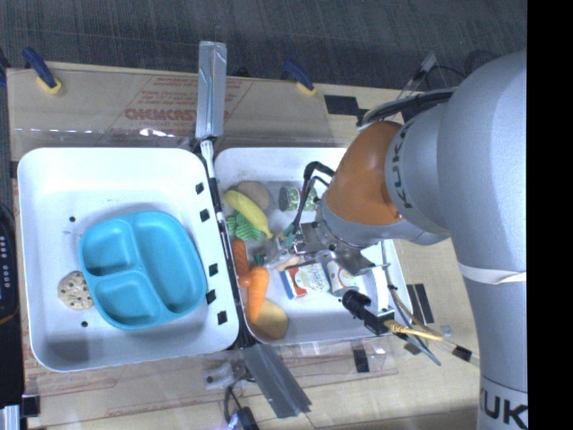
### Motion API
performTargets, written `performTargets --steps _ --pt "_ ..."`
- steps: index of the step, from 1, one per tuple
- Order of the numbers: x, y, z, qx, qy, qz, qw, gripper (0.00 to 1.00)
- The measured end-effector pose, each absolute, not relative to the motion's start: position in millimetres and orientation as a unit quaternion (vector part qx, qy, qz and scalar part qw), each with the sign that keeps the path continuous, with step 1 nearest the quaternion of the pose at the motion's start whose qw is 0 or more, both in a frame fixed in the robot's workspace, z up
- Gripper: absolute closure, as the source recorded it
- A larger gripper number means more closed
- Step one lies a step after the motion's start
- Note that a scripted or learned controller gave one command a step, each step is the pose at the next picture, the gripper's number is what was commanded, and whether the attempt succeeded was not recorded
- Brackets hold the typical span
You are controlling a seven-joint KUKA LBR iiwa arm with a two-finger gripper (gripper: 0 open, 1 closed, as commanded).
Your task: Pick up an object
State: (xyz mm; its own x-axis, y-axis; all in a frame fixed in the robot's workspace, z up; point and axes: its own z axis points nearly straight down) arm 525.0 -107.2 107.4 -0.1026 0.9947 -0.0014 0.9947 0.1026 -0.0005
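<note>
The arm's gripper [300, 251] hung low over the right bin [358, 328] beside the banana [247, 211]; I couldn't tell its grip.

The arm [421, 177] reaches in from three o'clock over the right bin [269, 161]. Its pincer [300, 260] sits low among a banana [247, 211], a carrot [257, 292] and a small carton [309, 280]. At nine o'clock, the left bin [54, 173] holds a blue divided plate [141, 267] with a cookie [73, 290] just beside it.
</note>
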Motion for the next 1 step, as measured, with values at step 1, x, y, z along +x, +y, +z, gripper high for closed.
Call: performTargets --steps 1 --pt "524.4 -60.5 247.9 0.680 0.733 0.0019 0.002 1.00"
